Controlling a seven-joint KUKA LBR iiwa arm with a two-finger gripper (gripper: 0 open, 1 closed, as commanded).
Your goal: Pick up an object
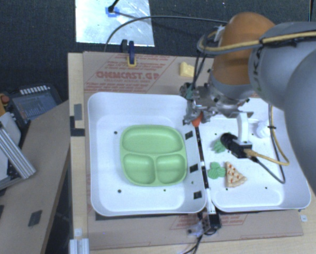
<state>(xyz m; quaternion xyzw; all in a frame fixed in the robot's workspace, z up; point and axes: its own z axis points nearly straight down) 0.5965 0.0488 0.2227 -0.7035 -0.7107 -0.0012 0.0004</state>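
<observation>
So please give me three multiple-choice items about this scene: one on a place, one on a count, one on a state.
1. Where does the green tray lie?
A. In the left bin
B. In the right bin
C. On the bench outside the bins

2. How many compartments does the green tray have?
A. Two
B. Three
C. Five

3. How does the pizza slice toy lie?
A. Inside the tray
B. Flat on the floor of the right bin
C. Stacked on the yellow block

Key: 1 A, the tray rests in the middle of the left bin. 2 B, one wide compartment above two smaller ones. 3 B, it lies flat beside a green leafy toy.
</observation>
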